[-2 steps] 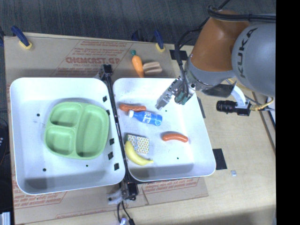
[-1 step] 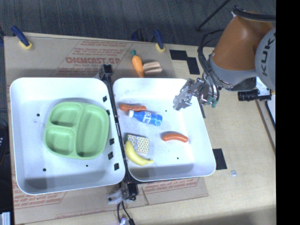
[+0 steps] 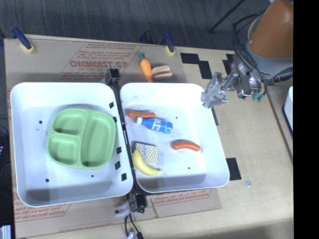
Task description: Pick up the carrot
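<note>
From my station I see the grey arm's two-finger metal gripper (image 3: 215, 94) hanging over the upper right rim of the right-hand shallow white bin (image 3: 212, 171), and whether it is released or clenched I cannot tell at this angle; nothing is visibly caught in it. The small orange carrot with a green top (image 3: 145, 68) lies outside both bins, on the printed cardboard sheet (image 3: 94, 63) just behind the right bin's back rim, touching or nearly touching a tan and brown bun-like toy (image 3: 161, 72) on its right. I judge this to be the approach step: no grasp is made yet, and the tool is well apart from the target. The next move calls for travelling left along the back rim and coming down on the carrot's body across its narrow width, clear of the bun. Inside the right bin lie two orange-red sausage-shaped toys (image 3: 186, 145), easy to mistake for the carrot, plus a blue and white plastic bottle (image 3: 155, 125) and a yellow banana (image 3: 144, 165). The left bin (image 3: 22, 148) holds a green divided plate (image 3: 82, 137).
</note>
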Available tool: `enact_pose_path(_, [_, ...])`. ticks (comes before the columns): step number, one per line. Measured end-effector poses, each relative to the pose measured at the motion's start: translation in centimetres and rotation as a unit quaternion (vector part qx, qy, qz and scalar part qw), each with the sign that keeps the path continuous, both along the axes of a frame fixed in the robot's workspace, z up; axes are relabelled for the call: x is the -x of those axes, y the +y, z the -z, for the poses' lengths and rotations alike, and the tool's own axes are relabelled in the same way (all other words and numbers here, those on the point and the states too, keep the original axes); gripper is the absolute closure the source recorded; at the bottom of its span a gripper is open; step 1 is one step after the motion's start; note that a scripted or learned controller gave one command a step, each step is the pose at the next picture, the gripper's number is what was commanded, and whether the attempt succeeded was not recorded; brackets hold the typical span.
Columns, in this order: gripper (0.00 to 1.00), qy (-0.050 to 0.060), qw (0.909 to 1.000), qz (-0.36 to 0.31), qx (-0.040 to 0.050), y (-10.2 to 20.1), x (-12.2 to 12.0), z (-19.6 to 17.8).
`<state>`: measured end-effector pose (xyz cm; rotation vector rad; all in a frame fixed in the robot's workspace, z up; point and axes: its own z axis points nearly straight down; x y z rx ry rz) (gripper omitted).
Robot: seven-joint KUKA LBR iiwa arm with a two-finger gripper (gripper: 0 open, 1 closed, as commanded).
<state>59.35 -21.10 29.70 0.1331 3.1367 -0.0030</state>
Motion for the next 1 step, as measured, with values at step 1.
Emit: enact_pose_path(1, [1.00, 0.002, 0.9994, 0.036, -0.0008, 5.62, 7.59, 3.51])
